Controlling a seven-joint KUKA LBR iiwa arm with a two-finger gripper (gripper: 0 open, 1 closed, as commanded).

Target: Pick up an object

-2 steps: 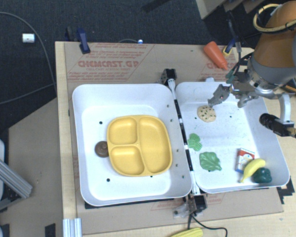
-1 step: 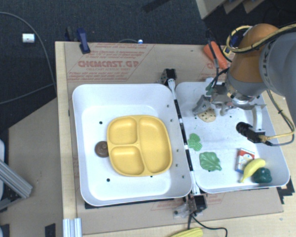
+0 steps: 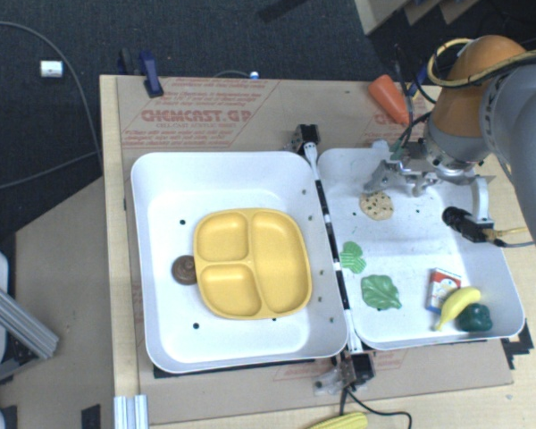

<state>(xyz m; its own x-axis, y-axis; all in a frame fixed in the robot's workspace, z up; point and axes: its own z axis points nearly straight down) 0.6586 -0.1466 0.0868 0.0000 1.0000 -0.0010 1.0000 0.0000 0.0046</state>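
Yellow plastic catches our eye first: a divided tray [image 3: 252,264] sits in the left bin [image 3: 152,186], far left of the pincer [image 3: 395,173], with a brown cookie [image 3: 184,269] touching its left edge. Moving right into the right bin [image 3: 509,302], we see a speckled cookie [image 3: 376,206] just below the pincer, two green leafy pieces [image 3: 351,257] [image 3: 380,291] further below, then a small red-and-white carton [image 3: 443,286], a banana [image 3: 458,304] and a dark green piece [image 3: 474,318] at the lower right. We cannot tell how wide the pincer stands; nothing shows in it.
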